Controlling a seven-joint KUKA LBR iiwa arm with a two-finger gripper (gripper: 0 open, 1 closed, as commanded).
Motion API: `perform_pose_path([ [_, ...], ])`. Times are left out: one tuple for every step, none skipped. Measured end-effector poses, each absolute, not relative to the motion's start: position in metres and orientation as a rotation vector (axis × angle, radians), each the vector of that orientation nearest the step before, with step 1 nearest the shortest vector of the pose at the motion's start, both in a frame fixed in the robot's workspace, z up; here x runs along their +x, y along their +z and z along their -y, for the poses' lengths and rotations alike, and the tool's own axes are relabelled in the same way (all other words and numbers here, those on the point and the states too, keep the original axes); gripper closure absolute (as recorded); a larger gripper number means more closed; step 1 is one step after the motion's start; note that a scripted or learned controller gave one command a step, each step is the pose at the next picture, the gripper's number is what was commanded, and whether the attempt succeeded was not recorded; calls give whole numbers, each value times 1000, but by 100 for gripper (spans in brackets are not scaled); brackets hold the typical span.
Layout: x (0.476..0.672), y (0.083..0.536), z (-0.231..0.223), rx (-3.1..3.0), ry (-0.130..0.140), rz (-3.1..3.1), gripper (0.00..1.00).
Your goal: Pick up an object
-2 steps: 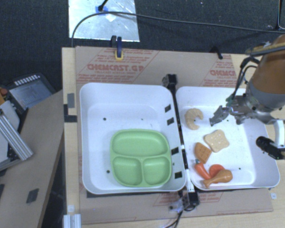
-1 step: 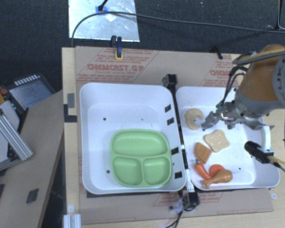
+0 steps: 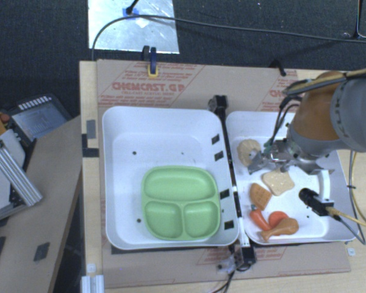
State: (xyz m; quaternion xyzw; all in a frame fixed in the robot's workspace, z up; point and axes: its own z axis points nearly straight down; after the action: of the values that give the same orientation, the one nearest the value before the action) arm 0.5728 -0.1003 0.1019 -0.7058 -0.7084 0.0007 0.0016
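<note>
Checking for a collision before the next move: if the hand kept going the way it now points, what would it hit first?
Most likely the pale roll, which lies just past the hand toward the bins' divider; depth from this slanted view is uncertain.

Red printing runs across the brown cardboard sheet [image 3: 189, 81] that lies under the two white bins. The largest line, near the sheet's far edge, reads roughly "CHEMCAST. G P" [image 3: 147, 86]; the last letters are not sharp. A line of smaller red print sits above it and is too small to read. The same red printing shows again on the sheet's far right part [image 3: 279, 92], slanted and partly covered, and cannot be made out. Faint red lettering also shows on the strip of cardboard in front of the bins [image 3: 215, 256], too blurred to read. No other text, number or sign can be read.
</note>
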Motion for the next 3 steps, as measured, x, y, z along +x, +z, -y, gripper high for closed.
perform_pose_path([
  [575,87,101,-2222,-3,2225,0],
  [577,100,102,-2230,-10,2232,100],
  [586,160,97,-2220,-7,2231,100],
])
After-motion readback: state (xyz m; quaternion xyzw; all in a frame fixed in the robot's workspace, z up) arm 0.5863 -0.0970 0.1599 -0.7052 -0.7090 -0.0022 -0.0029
